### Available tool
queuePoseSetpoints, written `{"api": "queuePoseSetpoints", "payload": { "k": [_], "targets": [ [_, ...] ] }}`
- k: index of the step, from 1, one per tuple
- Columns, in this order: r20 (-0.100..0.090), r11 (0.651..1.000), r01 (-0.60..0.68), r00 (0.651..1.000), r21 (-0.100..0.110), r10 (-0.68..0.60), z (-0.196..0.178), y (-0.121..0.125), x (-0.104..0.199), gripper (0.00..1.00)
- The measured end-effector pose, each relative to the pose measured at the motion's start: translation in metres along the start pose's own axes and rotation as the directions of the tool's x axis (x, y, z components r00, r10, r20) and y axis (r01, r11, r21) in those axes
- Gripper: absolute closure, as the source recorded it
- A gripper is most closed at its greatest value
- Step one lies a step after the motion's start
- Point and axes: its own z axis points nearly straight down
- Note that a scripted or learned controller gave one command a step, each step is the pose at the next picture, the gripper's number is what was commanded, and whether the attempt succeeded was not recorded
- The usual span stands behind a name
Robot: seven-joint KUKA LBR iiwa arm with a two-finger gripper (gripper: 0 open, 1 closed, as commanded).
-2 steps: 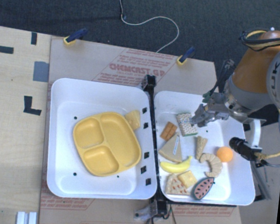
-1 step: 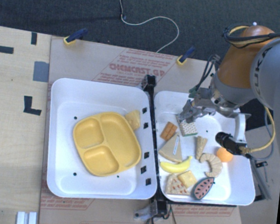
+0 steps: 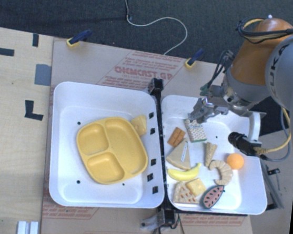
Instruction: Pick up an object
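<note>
Reaching arm: the grey KUKA arm with an orange band point(image 3: 257, 53) is seen entering from 3 o'clock above the right shallow white bin point(image 3: 248, 198).
Claw: the two-finger gripper point(image 3: 202, 114) is poised at the bin's 11 o'clock area; whether it is open or closed cannot be told.
Task thing: a small white packet with green dots point(image 3: 195, 131) is lying directly at 6 o'clock of the claw, just beside or touching it; a grasp cannot be confirmed.
Neighbours: an orange-brown cracker point(image 3: 176, 137) is placed at 8 o'clock of the packet, a yellow plastic banana point(image 3: 183, 173) farther at 6 o'clock, an orange ball point(image 3: 234, 161) at 4 o'clock.
Left bin: a yellow compartment tray point(image 3: 111, 150) is held by the left shallow white bin point(image 3: 59, 182).
</note>
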Motion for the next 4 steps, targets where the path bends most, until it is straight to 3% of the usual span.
{"api": "queuePoseSetpoints", "payload": {
  "k": [1, 3, 4],
  "targets": [
    [0.002, 1.0, -0.002, 1.0, 0.003, 0.002, 0.021, -0.003, -0.006, 1.0],
    [0.001, 1.0, -0.001, 1.0, 0.002, 0.001, 0.02, -0.004, -0.007, 1.0],
    [0.0, 1.0, 0.0, 1.0, -0.001, 0.0, 0.0, 0.0, 0.0, 1.0]
  ]
}}
